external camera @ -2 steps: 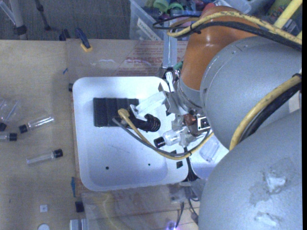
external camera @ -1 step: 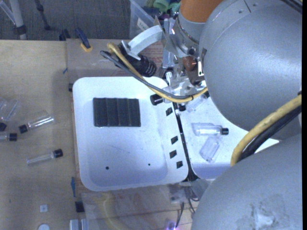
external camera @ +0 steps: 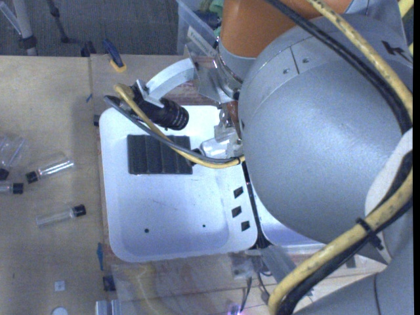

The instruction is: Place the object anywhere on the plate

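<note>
Grey arm (external camera: pixel 315 130), orange band (external camera: pixel 275 18), yellow cables (external camera: pixel 328 248)

The arm (external camera: pixel 321 130) hides most of the right bin (external camera: pixel 289 235) and any plate.

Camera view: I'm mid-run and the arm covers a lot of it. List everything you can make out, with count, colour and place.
White bin: one in clear sight, centre of the bench; the second is mostly hidden under the arm.
Ribbed dark slab: one, dark grey, in the bin's upper left part.
Clear vials with black caps: about three, on the wooden bench left of the bin.
Blue-handled tool: one, at the bench's far edge.
Clear storage tub: one, behind the bench, contents unclear.
Yellow cables: several, draped across the arm and the bin.
Arm: one, grey with an orange band, filling the right side.
Gripper: partly visible over the bin's upper right.
</note>
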Robot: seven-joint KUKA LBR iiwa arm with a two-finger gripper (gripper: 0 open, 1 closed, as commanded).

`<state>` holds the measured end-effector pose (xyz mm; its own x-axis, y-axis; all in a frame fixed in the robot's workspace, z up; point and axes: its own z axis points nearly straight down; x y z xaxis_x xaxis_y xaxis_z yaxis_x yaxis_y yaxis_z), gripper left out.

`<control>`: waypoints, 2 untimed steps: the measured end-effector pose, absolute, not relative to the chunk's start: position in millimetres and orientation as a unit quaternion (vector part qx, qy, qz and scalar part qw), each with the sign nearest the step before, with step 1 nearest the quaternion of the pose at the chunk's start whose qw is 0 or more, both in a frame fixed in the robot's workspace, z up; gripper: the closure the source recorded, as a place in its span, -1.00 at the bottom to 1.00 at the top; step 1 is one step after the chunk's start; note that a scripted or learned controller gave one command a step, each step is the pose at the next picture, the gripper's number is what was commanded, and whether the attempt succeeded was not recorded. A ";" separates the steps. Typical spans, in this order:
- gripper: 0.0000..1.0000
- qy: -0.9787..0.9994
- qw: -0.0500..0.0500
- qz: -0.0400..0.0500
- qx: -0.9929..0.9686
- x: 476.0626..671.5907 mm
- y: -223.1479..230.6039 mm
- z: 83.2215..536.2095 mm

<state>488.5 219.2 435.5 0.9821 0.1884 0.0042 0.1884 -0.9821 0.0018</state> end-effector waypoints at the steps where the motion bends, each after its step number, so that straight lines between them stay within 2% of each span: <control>1: 1.00 0.306 0.000 -0.003 0.952 478.5 224.7 351.6; 2: 1.00 0.165 0.000 -0.003 0.986 478.2 224.1 196.6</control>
<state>478.2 224.1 196.6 0.9452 0.3263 -0.0065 0.3263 -0.9453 -0.0012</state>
